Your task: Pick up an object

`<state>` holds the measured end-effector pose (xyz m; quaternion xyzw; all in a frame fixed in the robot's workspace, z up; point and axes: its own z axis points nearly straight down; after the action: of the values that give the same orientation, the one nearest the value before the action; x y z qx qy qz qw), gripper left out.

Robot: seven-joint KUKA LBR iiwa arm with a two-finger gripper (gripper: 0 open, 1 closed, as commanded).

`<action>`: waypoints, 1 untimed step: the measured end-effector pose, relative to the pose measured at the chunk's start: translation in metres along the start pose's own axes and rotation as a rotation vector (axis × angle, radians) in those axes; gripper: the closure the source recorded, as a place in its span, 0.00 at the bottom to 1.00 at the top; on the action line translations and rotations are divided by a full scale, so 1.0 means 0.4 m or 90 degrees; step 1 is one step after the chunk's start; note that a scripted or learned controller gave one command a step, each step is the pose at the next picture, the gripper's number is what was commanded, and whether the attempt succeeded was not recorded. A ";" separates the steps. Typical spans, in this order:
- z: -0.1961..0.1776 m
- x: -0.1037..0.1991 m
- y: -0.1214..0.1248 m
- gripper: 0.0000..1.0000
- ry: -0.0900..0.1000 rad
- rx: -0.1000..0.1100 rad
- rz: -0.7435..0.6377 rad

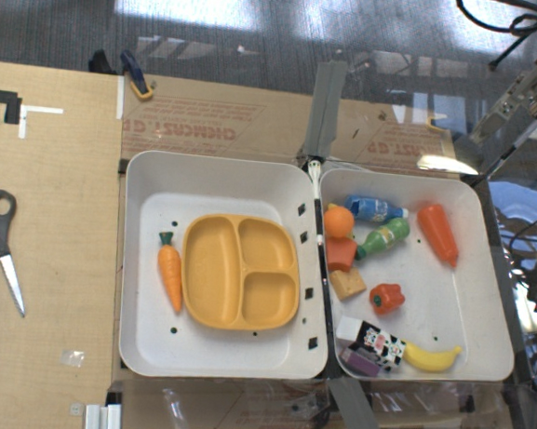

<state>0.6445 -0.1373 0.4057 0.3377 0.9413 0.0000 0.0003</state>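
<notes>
The left bin (pixel 144 245) holds a yellow divided plate (pixel 240 272) with a small carrot (pixel 170 270) lying beside it on its left. In the right bin (pixel 480 302) lie several toy items. A blue bottle (pixel 376 209), an orange (pixel 339 222) and a green bottle (pixel 383 238) crowd the far left corner. Below them sit a red block (pixel 341 254) and a tan cracker (pixel 347 283). A large orange-red carrot (pixel 438 233) lies at the far right, and a red pepper (pixel 385 298) sits mid-bin. A banana (pixel 432 358), a cow-patterned carton (pixel 377 343) and a purple piece (pixel 360 362) lie along the near edge.
Scissors (pixel 0 241) lie on the wooden bench at the far left. A blue clip (pixel 136 74) sits on the cardboard behind the left bin. Cables and metal fittings (pixel 528 82) hang at the top right, beyond the right bin.
</notes>
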 end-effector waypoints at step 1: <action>0.102 0.174 0.192 1.00 0.000 0.000 -0.071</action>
<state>0.6397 -0.0336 0.3648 0.2846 0.9586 -0.0001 0.0003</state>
